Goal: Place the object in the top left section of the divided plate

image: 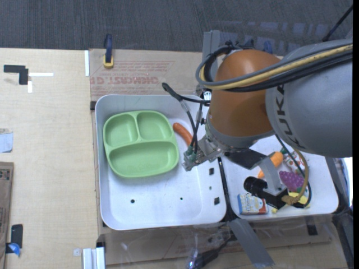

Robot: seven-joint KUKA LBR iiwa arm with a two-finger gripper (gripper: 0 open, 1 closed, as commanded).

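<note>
Three empty sections on the green divided plate [141, 143]; the orange carrot-like object [182, 132] lies just beside its right rim.
Gripper [189, 160] hovers near; jaw state: cannot tell. Centre over the object, grasp across its width.

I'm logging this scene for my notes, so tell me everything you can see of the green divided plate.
The green divided plate is a rounded-corner dish that looks like matte plastic, pale green throughout. Raised ridges split it into three sections: two smaller ones along the top and one long one across the bottom. It lies flat, right way up, in the upper left part of the left white bin. An orange carrot-like object lies just beside its right edge; whether they touch is unclear.
</note>
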